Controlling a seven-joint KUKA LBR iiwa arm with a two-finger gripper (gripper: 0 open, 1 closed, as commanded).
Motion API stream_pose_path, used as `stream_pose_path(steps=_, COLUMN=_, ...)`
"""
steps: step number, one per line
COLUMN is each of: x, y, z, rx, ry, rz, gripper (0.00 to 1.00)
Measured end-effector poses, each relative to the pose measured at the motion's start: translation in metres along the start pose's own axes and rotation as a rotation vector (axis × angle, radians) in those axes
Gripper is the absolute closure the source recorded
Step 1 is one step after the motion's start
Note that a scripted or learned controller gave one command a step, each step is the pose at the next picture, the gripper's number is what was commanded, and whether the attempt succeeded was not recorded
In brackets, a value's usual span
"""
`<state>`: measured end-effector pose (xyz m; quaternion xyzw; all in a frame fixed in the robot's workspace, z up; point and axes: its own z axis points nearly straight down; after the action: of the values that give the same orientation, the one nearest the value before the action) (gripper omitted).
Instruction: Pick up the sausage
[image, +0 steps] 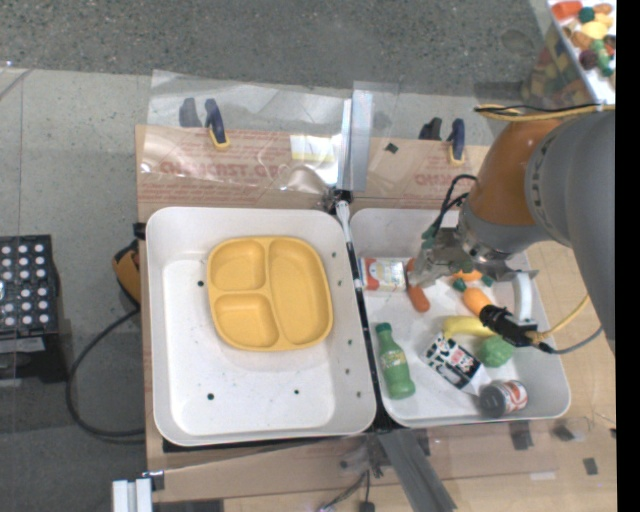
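Note:
The sausage (418, 297), a short red-orange piece, lies in the right bin (548, 398) near its left-centre. My gripper (428, 266) hangs right above the sausage's upper end, low in the bin, with the grey arm and its orange band reaching in from the right. The gripper's tip is dark and small against the clutter. I cannot make out whether it touches the sausage.
Around the sausage lie a white-and-red packet (385, 273), a carrot (477, 297), a banana (466, 325), a green fruit (495, 351), a green bottle (395, 362), a black-and-white carton (452, 361) and a can (503, 397). The left bin (180, 390) holds a yellow divided plate (270, 292).

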<state>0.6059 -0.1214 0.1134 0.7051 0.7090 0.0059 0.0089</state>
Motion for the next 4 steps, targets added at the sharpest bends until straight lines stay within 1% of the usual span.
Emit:
stream_pose_path(steps=1, x=0.0, y=0.0, z=0.001, rx=0.001, ry=0.001, rz=0.0, gripper=0.0)
stream_pose_path(steps=2, x=0.006, y=0.002, z=0.011, rx=0.006, ry=-0.002, rz=0.055, gripper=0.0)
stream_pose_path(steps=3, x=0.006, y=0.003, z=0.0, rx=0.001, ry=0.0, rz=0.056, gripper=1.0)
stream_pose_path(steps=4, x=0.006, y=0.003, z=0.001, rx=0.003, ry=0.0, rz=0.056, gripper=0.0)
